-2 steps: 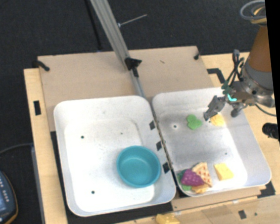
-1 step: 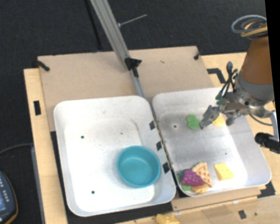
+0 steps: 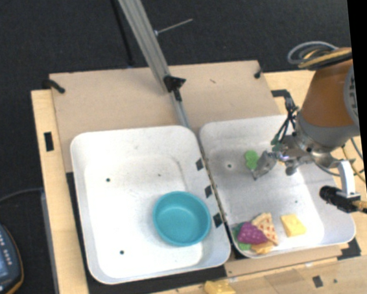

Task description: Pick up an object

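My gripper [image 3: 276,168] hangs over the middle of the right bin [image 3: 329,232] with its two fingers spread apart and nothing between them. A small green object [image 3: 251,160] lies just left of the left finger, touching or nearly touching it. At the bin's front edge sit a purple toy [image 3: 249,234], an orange-and-yellow wedge [image 3: 265,227] and a yellow block [image 3: 293,225]. A teal bowl [image 3: 181,218] stands in the left bin [image 3: 107,164].
A slanted metal pole [image 3: 150,42] ends at the rear between the bins. A yellow piece [image 3: 219,290] lies on the bench in front of the bins. A handheld pendant [image 3: 0,260] rests at far left. Cables hang beside the arm's wrist [image 3: 326,105].
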Action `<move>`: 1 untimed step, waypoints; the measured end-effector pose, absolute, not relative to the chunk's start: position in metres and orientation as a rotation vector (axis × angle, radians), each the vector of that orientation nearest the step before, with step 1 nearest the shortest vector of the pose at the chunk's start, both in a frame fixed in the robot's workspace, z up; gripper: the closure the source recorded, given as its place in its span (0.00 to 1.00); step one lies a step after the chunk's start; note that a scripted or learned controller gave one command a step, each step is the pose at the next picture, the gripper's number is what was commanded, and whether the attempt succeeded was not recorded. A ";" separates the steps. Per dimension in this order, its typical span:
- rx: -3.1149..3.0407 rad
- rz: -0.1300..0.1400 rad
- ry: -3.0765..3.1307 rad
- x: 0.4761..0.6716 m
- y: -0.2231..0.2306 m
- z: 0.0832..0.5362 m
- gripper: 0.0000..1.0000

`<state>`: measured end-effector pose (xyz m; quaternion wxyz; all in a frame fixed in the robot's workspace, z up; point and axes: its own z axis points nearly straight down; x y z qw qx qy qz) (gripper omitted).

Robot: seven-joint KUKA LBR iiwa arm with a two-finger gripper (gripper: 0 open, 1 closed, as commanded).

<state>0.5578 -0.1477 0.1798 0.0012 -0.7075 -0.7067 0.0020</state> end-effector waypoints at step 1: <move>-2.224 0.005 -2.218 0.566 -0.152 0.132 0.00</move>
